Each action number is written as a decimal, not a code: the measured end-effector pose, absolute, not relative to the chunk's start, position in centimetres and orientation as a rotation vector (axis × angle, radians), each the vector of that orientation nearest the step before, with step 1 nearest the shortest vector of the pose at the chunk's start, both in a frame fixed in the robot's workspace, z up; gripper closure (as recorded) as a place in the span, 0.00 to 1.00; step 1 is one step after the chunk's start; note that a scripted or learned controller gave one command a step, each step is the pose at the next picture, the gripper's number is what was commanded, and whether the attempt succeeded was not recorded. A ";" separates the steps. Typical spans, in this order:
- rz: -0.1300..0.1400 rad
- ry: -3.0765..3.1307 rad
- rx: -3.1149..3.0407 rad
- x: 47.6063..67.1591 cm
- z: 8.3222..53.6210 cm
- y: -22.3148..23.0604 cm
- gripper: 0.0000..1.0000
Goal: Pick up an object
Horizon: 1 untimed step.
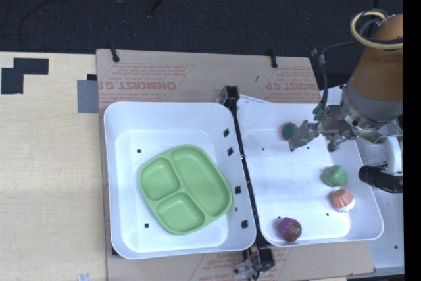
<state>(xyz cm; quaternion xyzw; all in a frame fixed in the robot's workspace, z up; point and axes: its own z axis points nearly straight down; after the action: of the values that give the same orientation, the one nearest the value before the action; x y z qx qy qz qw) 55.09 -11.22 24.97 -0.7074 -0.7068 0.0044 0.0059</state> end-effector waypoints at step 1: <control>0.003 -2.220 -2.218 55.3 25.6 -11.2 0.00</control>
<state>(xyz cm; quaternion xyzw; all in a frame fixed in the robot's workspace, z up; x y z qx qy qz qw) 55.29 -11.23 25.60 -0.7069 -0.7074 0.0009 0.0015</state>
